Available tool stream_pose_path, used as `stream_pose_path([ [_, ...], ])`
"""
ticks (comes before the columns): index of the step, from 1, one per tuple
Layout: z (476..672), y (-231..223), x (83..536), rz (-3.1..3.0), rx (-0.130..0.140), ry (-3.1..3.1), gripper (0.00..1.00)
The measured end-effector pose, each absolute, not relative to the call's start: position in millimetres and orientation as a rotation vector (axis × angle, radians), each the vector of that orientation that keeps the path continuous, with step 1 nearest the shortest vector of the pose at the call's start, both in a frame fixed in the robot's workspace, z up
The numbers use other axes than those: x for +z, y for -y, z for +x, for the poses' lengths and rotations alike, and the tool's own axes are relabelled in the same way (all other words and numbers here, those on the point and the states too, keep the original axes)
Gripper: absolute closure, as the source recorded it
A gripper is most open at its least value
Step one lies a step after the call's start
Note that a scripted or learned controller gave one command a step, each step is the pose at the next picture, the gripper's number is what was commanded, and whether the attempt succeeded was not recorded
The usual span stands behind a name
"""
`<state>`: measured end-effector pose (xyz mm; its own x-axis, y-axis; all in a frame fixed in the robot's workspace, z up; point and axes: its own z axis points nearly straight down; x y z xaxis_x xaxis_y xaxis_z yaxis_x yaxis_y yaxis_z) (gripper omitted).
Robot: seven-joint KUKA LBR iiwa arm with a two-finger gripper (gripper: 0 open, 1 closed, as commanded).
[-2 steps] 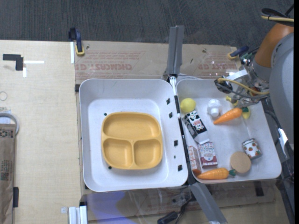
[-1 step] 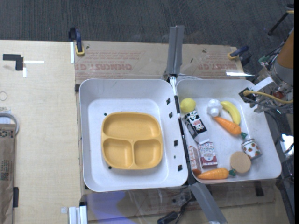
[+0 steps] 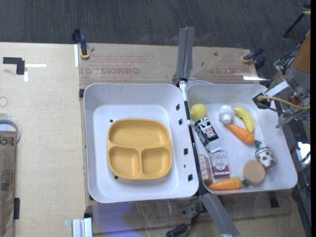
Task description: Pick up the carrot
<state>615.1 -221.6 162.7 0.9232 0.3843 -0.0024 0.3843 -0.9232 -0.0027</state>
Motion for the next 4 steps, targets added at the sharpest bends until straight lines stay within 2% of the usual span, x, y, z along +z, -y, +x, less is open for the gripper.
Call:
stream_pose_path([
  [1,507.9,184.9,89.8,-3.033,0.008,0.803,0.00],
  [2,477.7,213.7,172.7,-2.865,0.003,1.285,0.00],
  [3,519.1,195.3,89.9,-2.630,0.004,1.706,0.00],
  [4,518.7,196.1,98.4,-2.633,0.006,1.700,1.00],
])
